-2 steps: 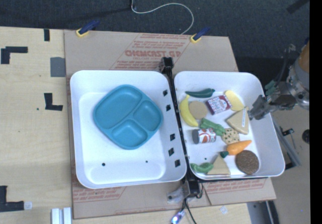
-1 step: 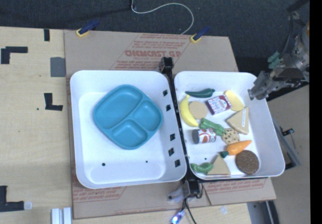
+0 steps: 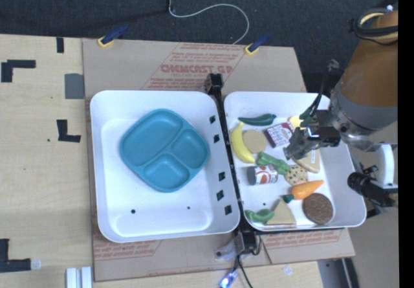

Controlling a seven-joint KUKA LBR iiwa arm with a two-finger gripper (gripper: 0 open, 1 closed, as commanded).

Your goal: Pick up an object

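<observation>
Looking down on the right bin point(image 3: 336, 219), we see the gripper point(image 3: 299, 148) low among the toy food. We cannot tell how it stands or if it has anything. Directly under it and a little left lies a cracker point(image 3: 295, 174), the nearest candidate. Just past that is the carrot point(image 3: 305, 189), its long axis running left to right. Further left we find the can point(image 3: 264, 176), then the banana point(image 3: 240, 144). Far left, in the other bin, rests the blue tray point(image 3: 164, 149).
</observation>
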